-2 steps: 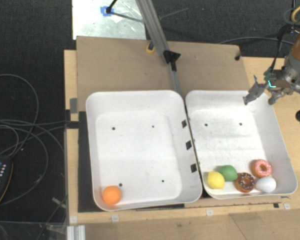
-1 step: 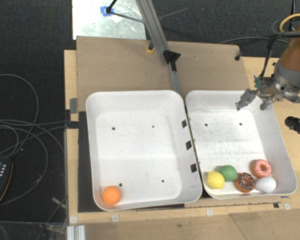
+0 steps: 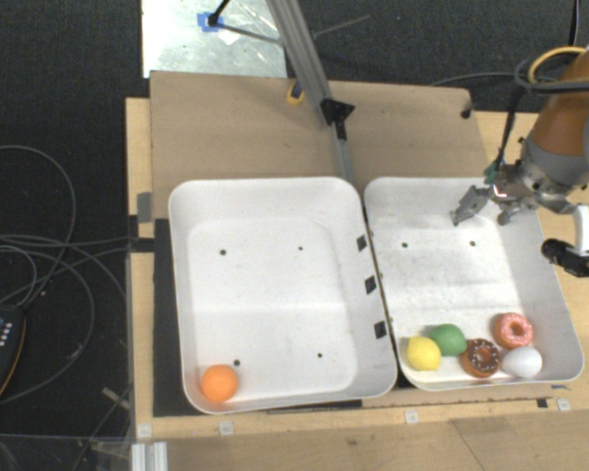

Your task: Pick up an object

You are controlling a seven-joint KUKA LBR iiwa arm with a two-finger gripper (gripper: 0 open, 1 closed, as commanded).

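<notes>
- Sitting along the near edge of the right bin (image 3: 530, 263) are the pickable things: a yellow ball (image 3: 423, 353), a green object (image 3: 449, 339) touching it, a chocolate donut (image 3: 481, 358), a pink donut (image 3: 512, 330) and a white ball (image 3: 522, 363), all bunched together.
- My claw (image 3: 486, 208) hangs over the far part of that same bin, well apart from the cluster.
- My fingers (image 3: 466, 208) are spread apart, with nothing between them and touching nothing I can make out.
- An orange ball (image 3: 218, 383) lies alone in the near left corner of the left bin (image 3: 265, 199).
- A slanted grey pole (image 3: 299, 37) crosses the bench (image 3: 402, 116) beyond the bins, away from my claw.
- Black cables (image 3: 39, 253) trail on the floor at left.
</notes>
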